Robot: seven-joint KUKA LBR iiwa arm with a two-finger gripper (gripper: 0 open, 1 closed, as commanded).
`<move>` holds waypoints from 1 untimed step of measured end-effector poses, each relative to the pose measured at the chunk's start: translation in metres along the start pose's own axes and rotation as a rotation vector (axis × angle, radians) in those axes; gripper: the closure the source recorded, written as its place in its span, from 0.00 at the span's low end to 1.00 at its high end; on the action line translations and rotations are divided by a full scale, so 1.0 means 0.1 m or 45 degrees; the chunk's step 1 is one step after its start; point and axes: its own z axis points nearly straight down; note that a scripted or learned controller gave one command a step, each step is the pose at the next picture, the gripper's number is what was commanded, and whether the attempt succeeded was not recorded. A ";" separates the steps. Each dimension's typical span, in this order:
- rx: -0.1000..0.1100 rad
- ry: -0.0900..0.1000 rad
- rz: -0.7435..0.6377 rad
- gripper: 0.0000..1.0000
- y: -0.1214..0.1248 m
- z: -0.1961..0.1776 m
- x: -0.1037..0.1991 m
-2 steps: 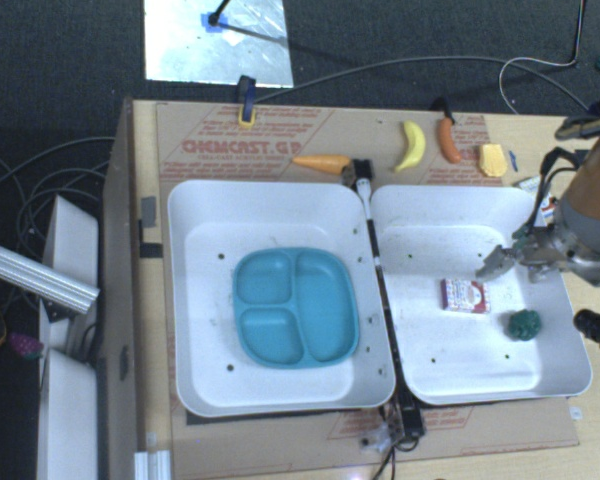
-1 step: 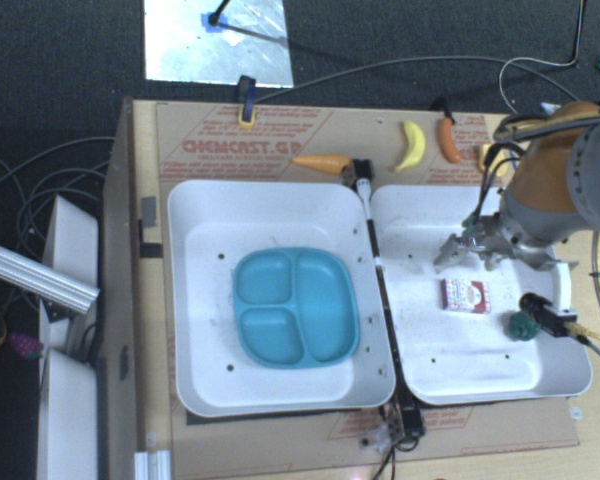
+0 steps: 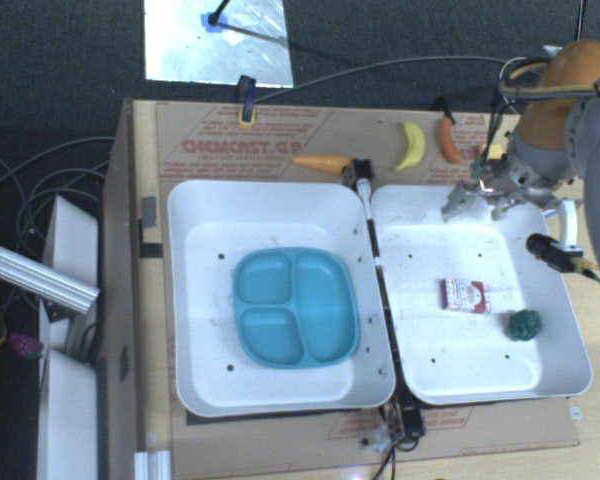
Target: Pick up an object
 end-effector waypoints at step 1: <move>0.002 0.000 0.004 0.00 -0.57 -0.30 -0.04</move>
